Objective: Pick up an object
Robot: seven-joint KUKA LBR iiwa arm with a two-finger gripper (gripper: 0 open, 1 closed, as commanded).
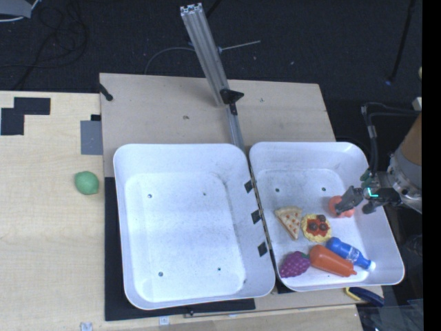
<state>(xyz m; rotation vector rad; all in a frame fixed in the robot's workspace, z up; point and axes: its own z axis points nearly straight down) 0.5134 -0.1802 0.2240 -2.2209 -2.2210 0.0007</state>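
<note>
The right bin (303, 158) holds several toy foods. A pizza slice (289, 221) lies near its middle, with a yellow tart topped with berries (317, 227) beside it. Purple grapes (295, 263), an orange carrot (331, 261) and a blue bottle (349, 252) lie along the front. A small red piece (337, 205) sits near the right wall. My gripper (362, 201) hangs low at the bin's right side, just right of the red piece. Its fingers stand apart with nothing between them, and the left finger is close to or touching the red piece.
The left bin (138, 158) stands next to the right one. A green ball (87, 183) rests on the bench to the left of the bins. A slanted aluminium post (210, 54) rises behind them. A yellow and blue item (364, 295) lies outside the right bin's front corner.
</note>
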